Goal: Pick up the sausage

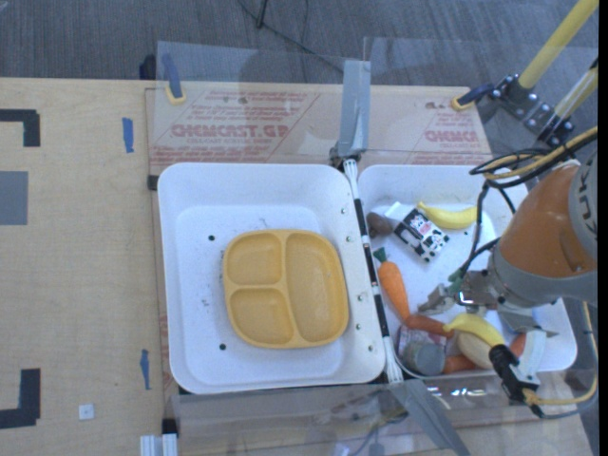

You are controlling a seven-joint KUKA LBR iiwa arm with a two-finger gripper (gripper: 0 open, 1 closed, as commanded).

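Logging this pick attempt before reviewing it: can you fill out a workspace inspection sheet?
Surface: left bin holds a yellow divided plate; right bin holds toy food.
Job's things: sausage red-brown, lying low in right bin.
Clutter: carrot, two bananas, black-and-white carton.
Grippers: gripper low over the right bin; finger state unclear.
Cables: black cables by the arm.
Surroundings: wooden bench, grey floor.

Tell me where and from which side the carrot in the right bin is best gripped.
Probably the carrot is best gripped across its thick upper half, coming straight down from above. It lies flat, its length running roughly up and down the view, so closing across its width suits it. Its thin lower tip is crowded by a banana and other items, so that end looks harder to reach.
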